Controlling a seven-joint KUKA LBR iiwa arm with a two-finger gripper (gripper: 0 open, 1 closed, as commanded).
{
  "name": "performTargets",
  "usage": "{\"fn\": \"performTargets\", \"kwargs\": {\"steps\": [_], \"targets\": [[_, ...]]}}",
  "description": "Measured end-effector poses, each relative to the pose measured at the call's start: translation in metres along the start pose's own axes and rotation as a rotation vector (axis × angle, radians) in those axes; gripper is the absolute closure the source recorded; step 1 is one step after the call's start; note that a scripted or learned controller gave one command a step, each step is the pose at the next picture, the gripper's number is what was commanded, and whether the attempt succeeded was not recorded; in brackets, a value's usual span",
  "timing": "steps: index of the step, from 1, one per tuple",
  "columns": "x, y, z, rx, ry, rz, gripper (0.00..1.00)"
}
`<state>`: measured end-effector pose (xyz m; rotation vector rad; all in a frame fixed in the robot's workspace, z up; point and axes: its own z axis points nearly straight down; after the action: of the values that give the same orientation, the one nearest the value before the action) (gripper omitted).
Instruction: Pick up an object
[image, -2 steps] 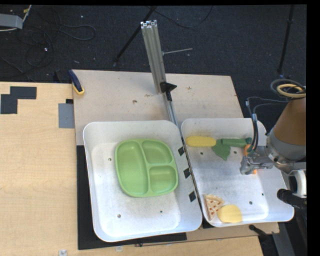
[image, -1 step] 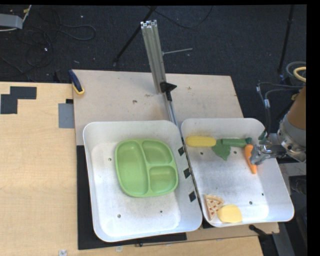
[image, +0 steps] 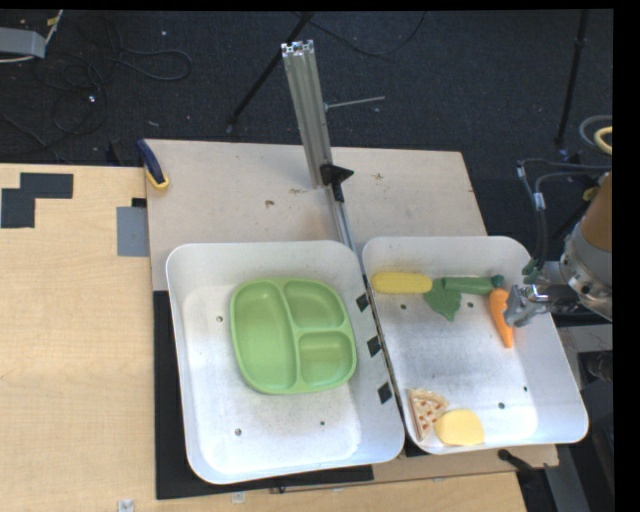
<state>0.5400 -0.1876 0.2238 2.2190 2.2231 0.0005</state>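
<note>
Camera view looks down on a pale desk (image: 400, 180) carrying two shallow white bins side by side. The left bin (image: 200, 420) holds a green divided plate (image: 293, 335), lying flat near its middle. The right bin (image: 560, 400) holds several toy foods: a yellow corn cob (image: 400, 283) near its upper left corner, a green leafy piece (image: 455, 293) just beside the cob on its right, an orange carrot (image: 500, 320) lying roughly lengthwise near the bin's right rim, a pizza slice (image: 427, 411) near the lower left corner, and a yellow rounded piece (image: 460, 428) touching the pizza slice on its right. The arm (image: 592, 250) comes in from the right, and its pincer (image: 523, 303) sits at the right bin's upper right rim, just beside the carrot's upper end. At this size I cannot tell how the pincer stands, nor whether it touches the carrot. An upright metal post (image: 307, 110) stands behind the bins, and a blue-and-yellow tool (image: 152, 165) lies at the desk's far left corner.
</note>
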Motion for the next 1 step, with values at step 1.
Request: {"fn": "performTargets", "kwargs": {"steps": [1], "targets": [[0.0629,0.0069,-0.0005,0.003,0.003,-0.004,1.00]]}}
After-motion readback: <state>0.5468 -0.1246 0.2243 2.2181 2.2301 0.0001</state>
